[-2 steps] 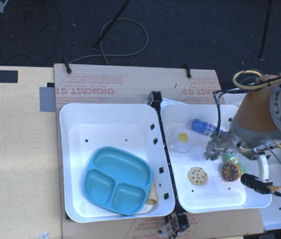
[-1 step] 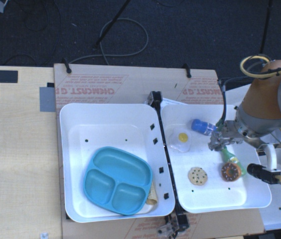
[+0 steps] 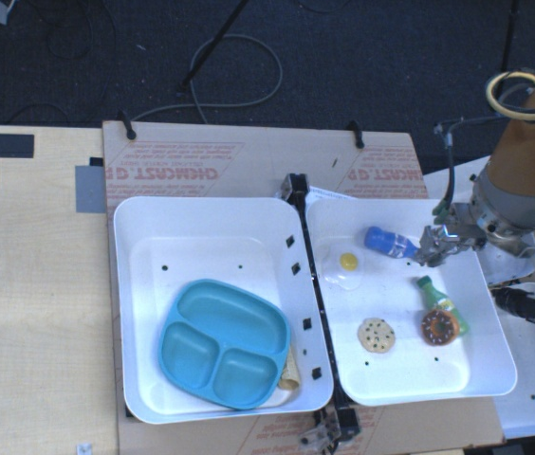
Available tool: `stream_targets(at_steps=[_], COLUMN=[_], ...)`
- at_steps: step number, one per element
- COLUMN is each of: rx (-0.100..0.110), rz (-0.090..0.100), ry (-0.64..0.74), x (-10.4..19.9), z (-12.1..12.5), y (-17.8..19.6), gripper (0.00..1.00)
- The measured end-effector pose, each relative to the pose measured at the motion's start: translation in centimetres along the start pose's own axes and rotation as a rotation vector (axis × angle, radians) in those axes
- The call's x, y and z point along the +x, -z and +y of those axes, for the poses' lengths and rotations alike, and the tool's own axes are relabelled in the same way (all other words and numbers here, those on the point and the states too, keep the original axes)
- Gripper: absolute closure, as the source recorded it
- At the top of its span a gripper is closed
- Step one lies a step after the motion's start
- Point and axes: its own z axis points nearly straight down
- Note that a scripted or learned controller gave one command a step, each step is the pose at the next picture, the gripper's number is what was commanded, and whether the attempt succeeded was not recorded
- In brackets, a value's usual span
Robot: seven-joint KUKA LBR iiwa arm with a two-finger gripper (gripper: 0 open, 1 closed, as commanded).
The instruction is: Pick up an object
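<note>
Two shallow white bins sat side by side on the surface, on a sheet of cardboard (image 3: 249, 164) with red print. The left bin (image 3: 144, 245) held a blue divided tray (image 3: 223, 342), lying slightly askew toward the bin's near right corner, with a tan object (image 3: 290, 375) peeking out from under its right edge; what that object was could not be told.

The right bin (image 3: 495, 373) held the small things. A blue bottle (image 3: 388, 243) lay on its side in the far part of the bin, its paler end pointing right. A small yellow piece (image 3: 348, 262) lay to its left, nearer the divider between the bins. Toward the near side, a round cookie with dark chips (image 3: 376, 336) lay flat on the bin floor. To its right was a chocolate donut with sprinkles (image 3: 438, 327), and a green bottle (image 3: 433, 295) lay tilted just behind it, touching or overlapping the donut.

The arm (image 3: 514, 173) reached in from the right, its orange band showing above the grey wrist. The gripper (image 3: 435, 245) was low over the far right part of the right bin, just beside the pale end of the blue bottle and above the green bottle. Whether the fingers were open or closed could not be told, since the metal parts blurred together at that spot. Nothing was seen lifted off the bin floor.

Dark carpet (image 3: 78, 55) with loose cables lay beyond the surface.
</note>
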Motion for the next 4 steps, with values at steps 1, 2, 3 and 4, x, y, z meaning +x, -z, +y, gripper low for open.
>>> stream_targets(at_steps=[1, 2, 3, 4], rx=[0.0, 0.007, 0.005, 0.006], rz=[0.0, 0.004, 0.004, 0.003], ry=[0.001, 0.004, 0.004, 0.003], x=[-0.1, 5.1, 11.0, 16.0], z=[0.1, 1.9, 3.0, 3.8], y=[5.3, 3.7, 3.8, 3.9], gripper=[1.0, 1.0, 1.0, 1.0])
